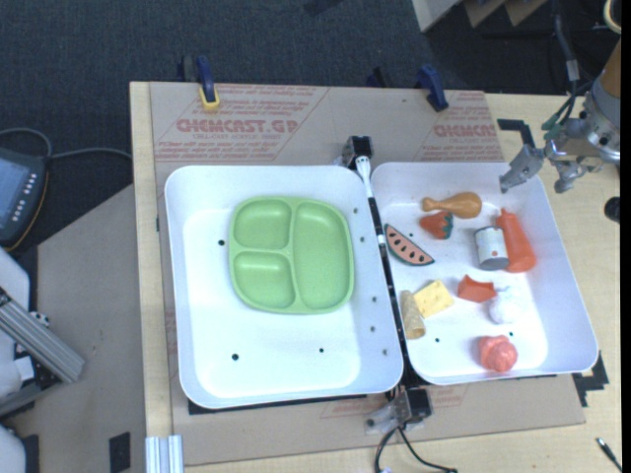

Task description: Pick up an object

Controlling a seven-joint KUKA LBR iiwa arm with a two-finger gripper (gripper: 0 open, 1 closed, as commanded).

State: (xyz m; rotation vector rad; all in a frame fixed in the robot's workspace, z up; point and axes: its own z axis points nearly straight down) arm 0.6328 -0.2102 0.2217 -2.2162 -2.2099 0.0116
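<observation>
The counter [296, 116] carries two white bins. The left bin [197, 294] holds one green divided plate [293, 254]. The right bin [562, 294] holds nine toy foods, including one chicken drumstick [454, 204], one watermelon slice [407, 246] and one carrot [516, 240]. The pincer [540, 173], fingers apart and holding nothing, hovers over the right bin's far corner.

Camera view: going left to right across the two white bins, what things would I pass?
Green divided plate → watermelon slice → cheese wedge → chicken drumstick → grey can → orange carrot → gripper.

The arm [613, 77] is cut off by the right edge, and the gripper [542, 170] looks somewhat blurred.
</observation>
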